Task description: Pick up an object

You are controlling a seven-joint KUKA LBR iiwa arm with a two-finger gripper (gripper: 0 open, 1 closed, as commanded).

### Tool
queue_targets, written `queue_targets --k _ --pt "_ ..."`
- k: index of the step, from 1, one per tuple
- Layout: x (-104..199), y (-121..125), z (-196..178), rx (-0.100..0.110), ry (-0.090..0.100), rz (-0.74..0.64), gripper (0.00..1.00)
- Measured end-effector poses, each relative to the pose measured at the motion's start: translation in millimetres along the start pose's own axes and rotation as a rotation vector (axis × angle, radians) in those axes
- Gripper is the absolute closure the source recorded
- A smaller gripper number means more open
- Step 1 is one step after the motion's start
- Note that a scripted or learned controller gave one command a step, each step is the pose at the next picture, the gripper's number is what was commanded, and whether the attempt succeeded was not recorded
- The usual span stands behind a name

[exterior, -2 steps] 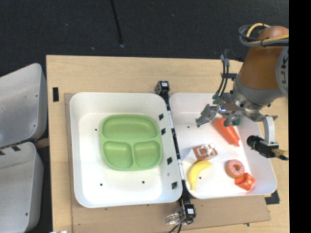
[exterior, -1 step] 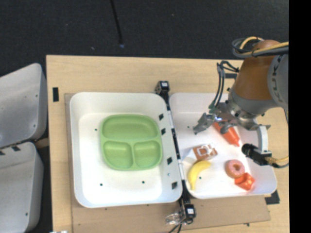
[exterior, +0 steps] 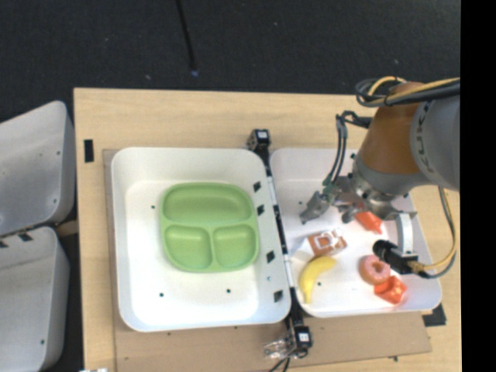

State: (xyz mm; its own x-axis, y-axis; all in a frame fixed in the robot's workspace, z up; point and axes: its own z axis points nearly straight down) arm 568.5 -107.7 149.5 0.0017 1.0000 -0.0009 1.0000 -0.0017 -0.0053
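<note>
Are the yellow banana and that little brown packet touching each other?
Apart. The camera view shows a strip of white bin floor between the banana and the brown packet.

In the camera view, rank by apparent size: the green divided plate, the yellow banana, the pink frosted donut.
1. Green divided plastic plate, by far the largest.
2. Yellow toy banana.
3. Pink frosted toy donut, slightly smaller than the banana.

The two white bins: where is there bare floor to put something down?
Left bin: a bare white border rings the green divided plate, widest along the front. Right bin: bare at the back corner beside the divider. Its front is crowded: banana, doughnut, orange pieces, small packet.
</note>
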Motion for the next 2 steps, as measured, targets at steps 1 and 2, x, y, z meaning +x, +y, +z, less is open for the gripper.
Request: queue_targets --k 1,2 --pt "-1.2 -0.5 52.3 0.0 0.0 0.0 0.0" --pt "-1.8 0.9 39.6 -0.005 0.001 0.006 1.0"
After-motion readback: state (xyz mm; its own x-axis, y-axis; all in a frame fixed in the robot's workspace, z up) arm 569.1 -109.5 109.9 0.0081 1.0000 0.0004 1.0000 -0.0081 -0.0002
